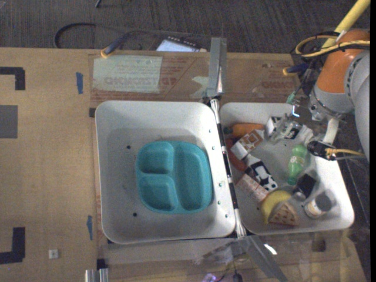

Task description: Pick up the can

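Brown worktop carries two white bins, largest first: the left bin keeps only a teal divided plate, so clutter crowds the right bin. Over its upper edge hangs the gripper; I cannot tell its fingers' state. A small can, seemingly, stands near the bin's right corner, blurred.

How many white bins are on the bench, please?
2. The left bin holds a teal divided plate. The right bin lies beside it and holds many small items, with the gripper above its far side.
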